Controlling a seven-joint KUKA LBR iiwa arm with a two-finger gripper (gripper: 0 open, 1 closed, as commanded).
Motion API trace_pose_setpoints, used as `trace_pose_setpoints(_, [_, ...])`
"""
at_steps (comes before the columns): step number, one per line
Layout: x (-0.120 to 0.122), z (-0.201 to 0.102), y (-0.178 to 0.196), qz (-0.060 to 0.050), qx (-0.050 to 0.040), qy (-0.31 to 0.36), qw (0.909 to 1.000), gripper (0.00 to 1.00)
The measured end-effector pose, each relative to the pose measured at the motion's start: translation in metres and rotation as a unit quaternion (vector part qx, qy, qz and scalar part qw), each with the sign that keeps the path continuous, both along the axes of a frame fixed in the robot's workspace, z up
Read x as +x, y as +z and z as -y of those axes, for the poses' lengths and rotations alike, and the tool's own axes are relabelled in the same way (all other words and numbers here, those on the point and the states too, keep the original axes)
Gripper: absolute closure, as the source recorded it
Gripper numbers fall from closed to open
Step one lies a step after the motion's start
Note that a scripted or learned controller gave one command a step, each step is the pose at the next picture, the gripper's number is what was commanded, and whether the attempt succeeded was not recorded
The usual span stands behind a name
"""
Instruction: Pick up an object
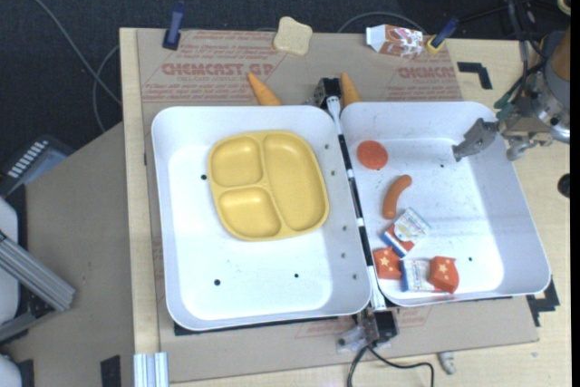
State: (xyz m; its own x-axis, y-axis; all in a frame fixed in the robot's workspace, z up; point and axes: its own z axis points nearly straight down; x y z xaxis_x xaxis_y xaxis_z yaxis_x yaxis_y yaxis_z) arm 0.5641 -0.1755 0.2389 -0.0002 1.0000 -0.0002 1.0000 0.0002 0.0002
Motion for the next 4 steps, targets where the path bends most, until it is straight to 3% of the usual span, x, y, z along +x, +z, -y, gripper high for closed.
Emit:
trace_pose_setpoints(1, [0.031, -0.050, -0.074, -0.002, 0.0012, 0.001, 1.0000, 0.00])
trace_pose_setpoints(2, [0.016, -0.081, -0.155, -0.001, 0.0005, 0.000, 1.0000, 0.00])
trace_pose_setpoints(3, [0.016, -0.081, -0.145, 0.001, 0.0001, -0.001, 1.0000, 1.00])
trace_pose_setpoints(4, [0.013, -0.140, -0.054, 0.001, 0.0004, 0.001, 1.0000, 1.00])
